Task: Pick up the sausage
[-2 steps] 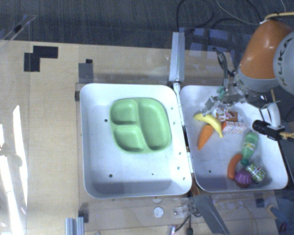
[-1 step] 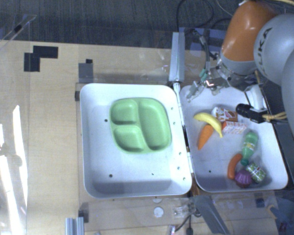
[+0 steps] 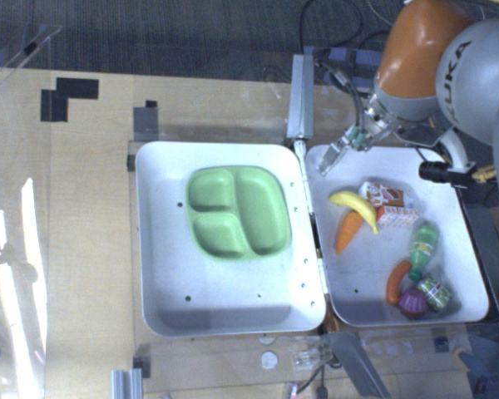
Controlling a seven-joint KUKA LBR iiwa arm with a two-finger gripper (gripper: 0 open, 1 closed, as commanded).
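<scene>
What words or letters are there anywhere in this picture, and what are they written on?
"KUKA": dark letters on the grey arm, seen at a slant.
Small carton in the right bin: print too blurred to read.
Green bottle and can: labels too small to read.

Two white bins on a pale wood-coloured bench [image 3: 75, 248], and the left bin [image 3: 162, 306] carries a soft green divided tray [image 3: 235, 210], plain, no pattern. Over in the right bin [image 3: 474, 306] there's a bright yellow banana [image 3: 355, 207] lying against an orange carrot [image 3: 347, 232]. Just right of them, a white carton [image 3: 388, 205] printed in red and brown. Nearer the front, a reddish-orange sausage [image 3: 397, 281], a deep purple piece [image 3: 413, 302] beside it, and a green bottle [image 3: 423, 246] with a lighter green label band. At the far right, the arm [image 3: 474, 65] shows grey with a glossy orange band; black marks [image 3: 66, 96] sit on the far left of the bench.
</scene>
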